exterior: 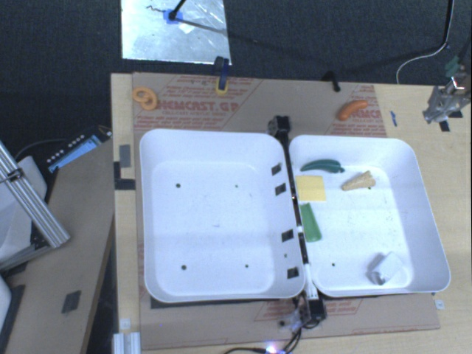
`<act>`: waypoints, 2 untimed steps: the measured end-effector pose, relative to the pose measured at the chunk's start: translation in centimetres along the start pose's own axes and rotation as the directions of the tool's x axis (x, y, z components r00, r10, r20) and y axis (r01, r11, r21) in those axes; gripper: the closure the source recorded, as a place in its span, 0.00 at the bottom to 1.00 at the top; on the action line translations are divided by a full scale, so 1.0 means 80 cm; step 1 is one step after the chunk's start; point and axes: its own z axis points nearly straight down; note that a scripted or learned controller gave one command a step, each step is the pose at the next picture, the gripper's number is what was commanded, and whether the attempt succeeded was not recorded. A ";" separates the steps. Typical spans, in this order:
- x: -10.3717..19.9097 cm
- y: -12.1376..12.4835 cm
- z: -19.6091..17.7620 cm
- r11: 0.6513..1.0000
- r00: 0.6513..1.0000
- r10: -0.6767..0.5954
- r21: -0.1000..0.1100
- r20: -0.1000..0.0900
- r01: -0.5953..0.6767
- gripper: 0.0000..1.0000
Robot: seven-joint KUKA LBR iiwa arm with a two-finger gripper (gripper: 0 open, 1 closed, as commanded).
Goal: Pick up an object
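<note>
the gripper sits at the far right, past the back right corner of the right bin and off the bench. it is well apart from everything in the bins. whether it is open or closed i cannot tell; nothing shows in its grasp.

the things to pick all lie in the right bin:
- a dark green pod lies near the back edge, toward the back left corner.
- a yellow square lies flat just in front of the pod, close to the left wall.
- a tan wedge lies beside the square on its right, apart from it, its thin end pointing to the left.
- a green strip lies along the left wall just in front of the square, its back end almost meeting the square's front edge.
- a grey lump lies near the front right corner, well apart from the rest.

the left bin stands against the right bin, their walls touching along the middle seam, where a row of black clips sits.

on the bench behind the bins, an orange ring lies near the back left corner and an orange sausage lies toward the back right corner, just behind the right bin. a yellow and blue clamp grips the back edge of the bench. beyond that edge a foil sheet lies on the dark floor.
</note>
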 end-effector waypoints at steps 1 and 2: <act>0.004 -0.045 -0.186 1.000 1.000 -0.007 -0.019 0.004 0.007 1.00; 0.006 0.016 -0.245 1.000 1.000 -0.010 -0.010 0.001 0.010 1.00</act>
